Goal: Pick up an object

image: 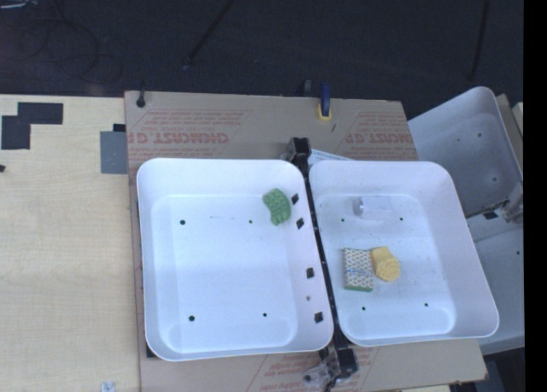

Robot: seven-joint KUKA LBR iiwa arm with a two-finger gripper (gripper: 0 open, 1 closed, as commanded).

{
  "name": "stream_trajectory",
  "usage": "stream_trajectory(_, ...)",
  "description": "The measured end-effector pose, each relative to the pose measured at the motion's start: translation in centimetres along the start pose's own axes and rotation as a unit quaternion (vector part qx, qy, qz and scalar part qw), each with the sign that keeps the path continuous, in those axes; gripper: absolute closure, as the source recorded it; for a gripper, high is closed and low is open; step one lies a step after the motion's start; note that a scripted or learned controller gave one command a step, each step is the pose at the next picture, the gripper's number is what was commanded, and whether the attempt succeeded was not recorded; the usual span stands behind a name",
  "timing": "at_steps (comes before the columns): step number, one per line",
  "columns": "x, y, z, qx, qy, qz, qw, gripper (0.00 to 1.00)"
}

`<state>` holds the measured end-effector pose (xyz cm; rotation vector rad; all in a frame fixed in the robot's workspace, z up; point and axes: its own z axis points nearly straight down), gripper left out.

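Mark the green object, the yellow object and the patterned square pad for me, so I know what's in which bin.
green object (276, 206), camera view, left bin: centre of its lumpy top.
yellow object (386, 265), camera view, right bin: middle of its top.
patterned square pad (357, 269), camera view, right bin: centre of its patterned face.
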<state>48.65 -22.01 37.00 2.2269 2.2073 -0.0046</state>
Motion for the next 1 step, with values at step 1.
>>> stream_trajectory(1, 5.54, -1.21, 4.58, 0.005, 0.005, -0.006, 1.0000, 1.00)
